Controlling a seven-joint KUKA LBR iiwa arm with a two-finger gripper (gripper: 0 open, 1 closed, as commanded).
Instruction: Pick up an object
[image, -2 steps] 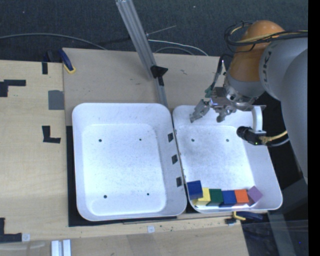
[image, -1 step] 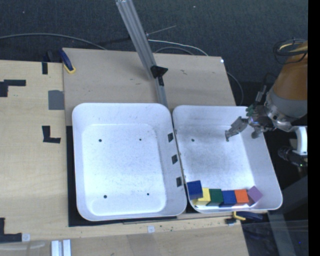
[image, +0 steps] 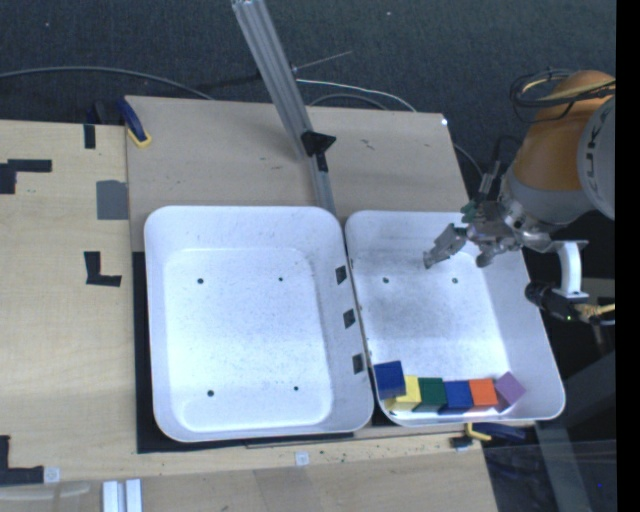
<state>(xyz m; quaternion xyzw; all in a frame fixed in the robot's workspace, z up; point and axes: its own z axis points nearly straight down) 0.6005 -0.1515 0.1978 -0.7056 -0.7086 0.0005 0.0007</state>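
Note:
Along the near edge of the right bin (image: 520, 330) lies a row of small blocks: a blue one (image: 389, 378) on a yellow one (image: 407, 397), then green (image: 431, 391), blue (image: 458, 395), orange (image: 483, 392) and purple (image: 509, 388). My gripper (image: 461, 247) hangs over the far right part of that bin, well away from the blocks. Its two fingers are spread apart with nothing between them.
The left bin (image: 165, 300) sits beside the right one. A slanted metal pole (image: 285, 95) rises behind the bins. The grey and orange arm (image: 560, 160) reaches in from the right. Black tape marks lie on the bench at the left.

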